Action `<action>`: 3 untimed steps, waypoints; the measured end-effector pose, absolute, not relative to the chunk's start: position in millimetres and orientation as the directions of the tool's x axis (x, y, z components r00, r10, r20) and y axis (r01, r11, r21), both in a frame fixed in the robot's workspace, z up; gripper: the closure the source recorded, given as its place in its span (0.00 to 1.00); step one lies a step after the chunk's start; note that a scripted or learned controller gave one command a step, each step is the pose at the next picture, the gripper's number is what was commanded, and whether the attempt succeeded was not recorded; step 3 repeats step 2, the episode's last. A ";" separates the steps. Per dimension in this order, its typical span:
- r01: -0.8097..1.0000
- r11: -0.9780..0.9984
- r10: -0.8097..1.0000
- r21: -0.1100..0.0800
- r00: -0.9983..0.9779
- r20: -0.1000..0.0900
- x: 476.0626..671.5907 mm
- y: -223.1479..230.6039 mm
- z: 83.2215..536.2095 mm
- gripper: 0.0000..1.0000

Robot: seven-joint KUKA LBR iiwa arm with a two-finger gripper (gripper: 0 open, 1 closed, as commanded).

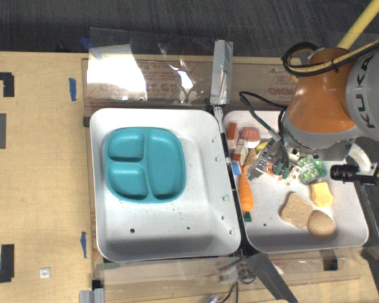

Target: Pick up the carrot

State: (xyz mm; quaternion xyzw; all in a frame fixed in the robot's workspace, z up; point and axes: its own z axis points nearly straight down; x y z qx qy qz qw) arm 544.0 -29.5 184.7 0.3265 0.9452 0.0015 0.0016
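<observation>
a tan cardboard-covered bench (38,188) is being shown from above, with dark floor running along the top of the frame and black and blue tape marks sitting at the left. two shallow white bins are being counted: the left bin (202,232) at centre, holding one teal divided plate (145,163), and the right bin (350,232) beside it. one carrot (246,193) is lying at the left edge of the right bin, close against the divider. one slice of bread (296,211), one brown roll (321,223) and one yellow block (322,194) are lying at the lower right. the gripper (270,163) is hanging just right of and above the carrot, among cluttered small items that are hard to make out; whether the jaws are wide or narrow cannot be told. the arm's orange band (319,100) is covering the bin's upper part.
</observation>
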 end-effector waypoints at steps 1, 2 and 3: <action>0.617 0.787 0.617 0.006 -0.787 -0.009 545.5 -31.0 195.7 1.00; 0.453 0.892 0.453 0.002 -0.892 -0.001 513.3 8.7 184.6 1.00; 0.453 0.892 0.453 0.002 -0.892 -0.001 513.3 8.7 184.6 1.00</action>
